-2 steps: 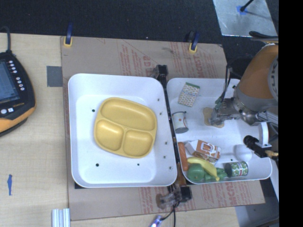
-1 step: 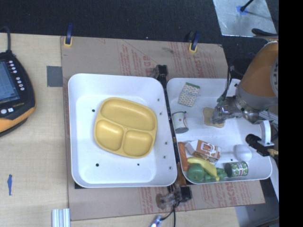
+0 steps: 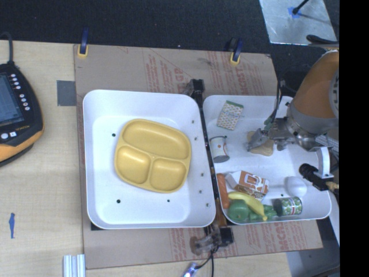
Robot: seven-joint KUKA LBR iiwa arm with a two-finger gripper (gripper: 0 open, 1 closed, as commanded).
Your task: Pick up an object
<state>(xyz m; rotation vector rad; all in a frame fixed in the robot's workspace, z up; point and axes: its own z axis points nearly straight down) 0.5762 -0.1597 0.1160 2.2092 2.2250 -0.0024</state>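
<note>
two shallow white bins sit on the desk (image 3: 46,201); the right bin (image 3: 253,105) holds a tan lumpy object (image 3: 263,150). the gripper (image 3: 262,138) hangs over it; fingers' state: cannot tell.

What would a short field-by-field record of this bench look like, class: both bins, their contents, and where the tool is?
left bin: holds a yellow divided tray
right bin: holds several small items
items near the far end: patterned packet, small can
items near the front end: carrot, banana, green can, orange-and-white carton
tool: low over the right bin, at a tan object
tool fingers: state unclear
off-bench item: control pendant at left
</note>
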